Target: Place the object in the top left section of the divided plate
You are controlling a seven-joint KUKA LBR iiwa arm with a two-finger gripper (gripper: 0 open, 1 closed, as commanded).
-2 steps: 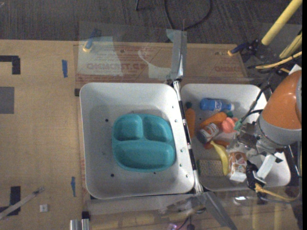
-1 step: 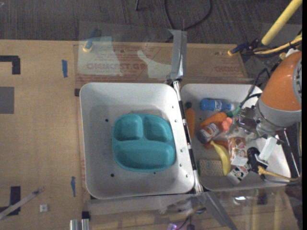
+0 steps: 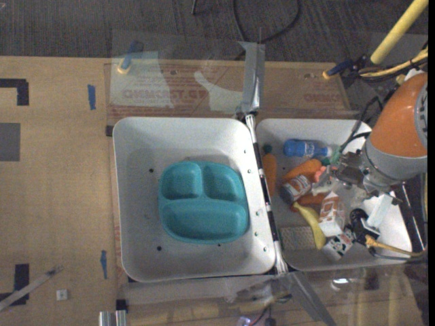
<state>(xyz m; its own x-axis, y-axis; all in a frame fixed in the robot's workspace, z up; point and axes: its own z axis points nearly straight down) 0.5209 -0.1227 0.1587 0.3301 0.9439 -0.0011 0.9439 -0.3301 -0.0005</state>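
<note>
A teal divided plate (image 3: 202,202) lies in the middle of the left bin (image 3: 136,155). It has two small sections at the top and one wide section below, and nothing lies in any of them. My gripper (image 3: 343,175) hangs low over the pile of objects in the right bin (image 3: 397,240), under the grey wrist and orange band. Just beside it are an orange piece (image 3: 304,169), a small can (image 3: 296,190) and a red-and-white packet (image 3: 331,210). Whether anything is held is hidden by the wrist.
The right bin also holds a blue bottle (image 3: 309,148), a carrot (image 3: 270,172), a banana (image 3: 311,224), a grey pad (image 3: 296,237) and a small carton (image 3: 338,246). A metal divider (image 3: 262,182) separates the bins. Cables trail at the arm's right.
</note>
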